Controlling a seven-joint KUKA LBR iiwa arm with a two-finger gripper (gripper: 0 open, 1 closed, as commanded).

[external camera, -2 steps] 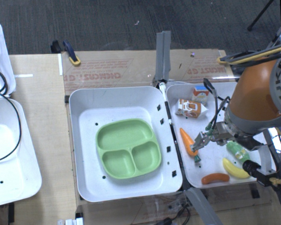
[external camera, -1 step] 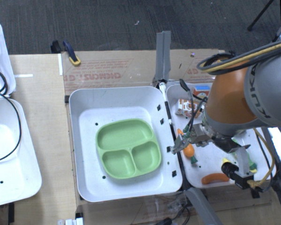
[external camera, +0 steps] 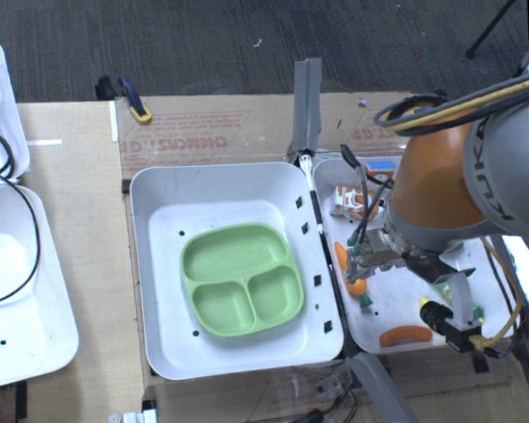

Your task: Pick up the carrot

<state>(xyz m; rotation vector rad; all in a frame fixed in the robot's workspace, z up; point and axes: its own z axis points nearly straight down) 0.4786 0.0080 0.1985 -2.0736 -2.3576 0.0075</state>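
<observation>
Gripper: the gripper (external camera: 360,272) is down in the right bin, close to that bin's left wall, with the arm's bulk directly above and to the right of it.
Jaws: how far apart they stand cannot be made out; the dark finger parts merge with the wrist hardware, and nothing can be seen held between them.
Carrot: the carrot (external camera: 348,265) lies at the jaws, a thin orange piece running from just above them down to an orange end just below, partly hidden by the gripper. Whether it is touched cannot be told.
Just beyond the jaws: a small green piece (external camera: 366,302) lies below them on the bin floor.
Farther out: a reddish sausage-shaped item (external camera: 405,336) lies below and to the right, near the right bin (external camera: 368,338) front edge; a printed packet (external camera: 349,201) lies above the jaws.
Arm: the orange band (external camera: 431,184) sits above and right of the jaws.
Far side: left of the jaws, past the wall, the left bin (external camera: 162,282) holds a green divided plate (external camera: 242,278).
</observation>
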